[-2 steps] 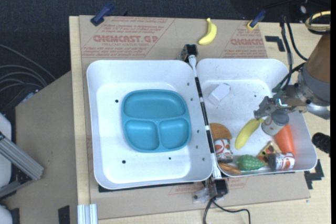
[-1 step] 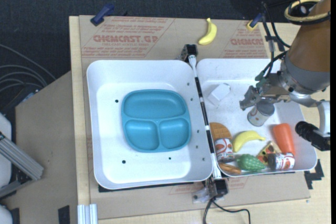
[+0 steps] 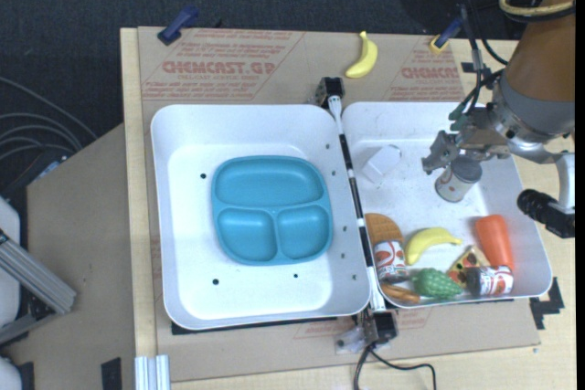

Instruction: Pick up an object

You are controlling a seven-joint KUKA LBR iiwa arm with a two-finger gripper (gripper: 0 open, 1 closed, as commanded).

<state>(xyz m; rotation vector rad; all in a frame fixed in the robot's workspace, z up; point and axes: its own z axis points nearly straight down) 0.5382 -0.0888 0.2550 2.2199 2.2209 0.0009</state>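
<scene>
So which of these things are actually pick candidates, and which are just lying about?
For the job, all in the right bin:
gripper
banana
carrot
green vegetable
can

Lying about:
blue divided tray in the left bin
second banana on the bench board behind the bins

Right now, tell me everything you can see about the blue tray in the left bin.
The tray is light blue, looks like smooth moulded plastic, and has rounded corners. It is divided into three compartments: one wide one across the far side and two smaller ones side by side nearer the camera. Nothing lies in any of them. It sits flat, right way up, near the middle of the left bin, resting on the bin's floor and clear of its walls. Nothing else touches it.
</scene>
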